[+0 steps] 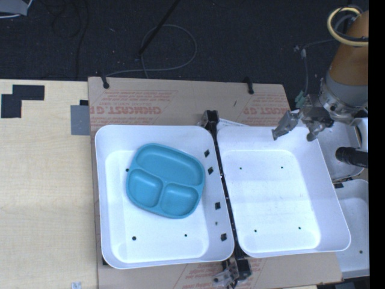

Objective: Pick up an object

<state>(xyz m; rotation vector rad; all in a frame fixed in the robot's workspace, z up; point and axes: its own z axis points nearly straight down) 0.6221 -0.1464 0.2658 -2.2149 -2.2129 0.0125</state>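
A blue plate (165,180) with three compartments lies flat in the left white bin (114,221), toward its upper middle. My gripper (298,128) hangs over the far right corner of the right white bin (283,233), well away from the plate. Its two grey fingers are spread apart, with nothing between them. The arm's orange band and grey wrist rise behind it at the right edge of the view.
A black hinge strip (219,185) runs between the two bins. Both bins rest on a cardboard sheet (180,104) atop a light wooden bench (42,185). Cables lie on the dark floor at the back.
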